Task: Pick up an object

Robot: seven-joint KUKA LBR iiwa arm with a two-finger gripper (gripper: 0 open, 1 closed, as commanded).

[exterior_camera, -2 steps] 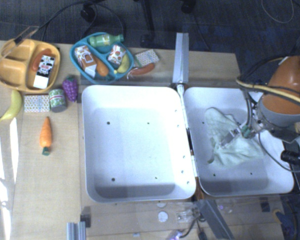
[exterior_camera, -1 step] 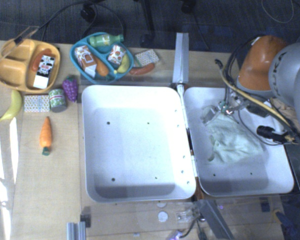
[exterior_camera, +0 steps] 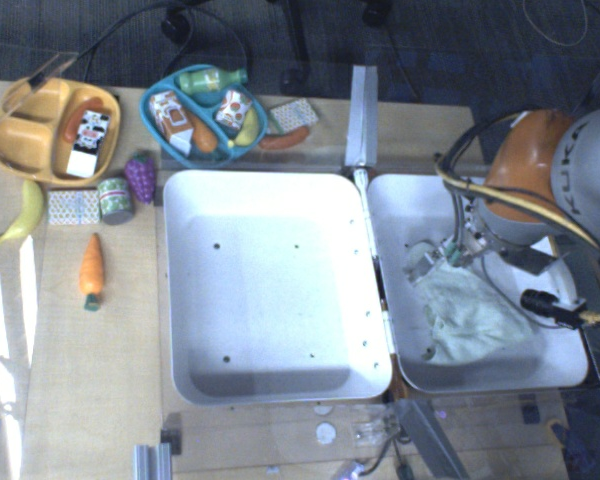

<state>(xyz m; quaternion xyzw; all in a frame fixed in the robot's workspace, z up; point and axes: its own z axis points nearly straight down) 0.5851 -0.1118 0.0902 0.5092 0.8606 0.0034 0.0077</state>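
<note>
Dark carpet and a chair base border a wooden counter (exterior_camera: pixel 100 388) carrying two white bins. At nine o'clock lies the left bin (exterior_camera: pixel 270 288); at three o'clock the right bin (exterior_camera: pixel 480 368) holds a crumpled pale cloth (exterior_camera: pixel 470 318), the likely pick. From two o'clock the grey arm (exterior_camera: pixel 560 178) reaches down, its claw (exterior_camera: pixel 450 253) at the cloth's upper edge; whether it is open or closed cannot be told. Limp fabric could slip free if only a thin fold gets pinched. Toy foods lie at ten o'clock.

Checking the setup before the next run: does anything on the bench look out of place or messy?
A carrot, a banana and grapes lie loose on the bench, outside the yellow tray. In the right bin a crumpled pale cloth lies bunched beneath the gripper.
</note>
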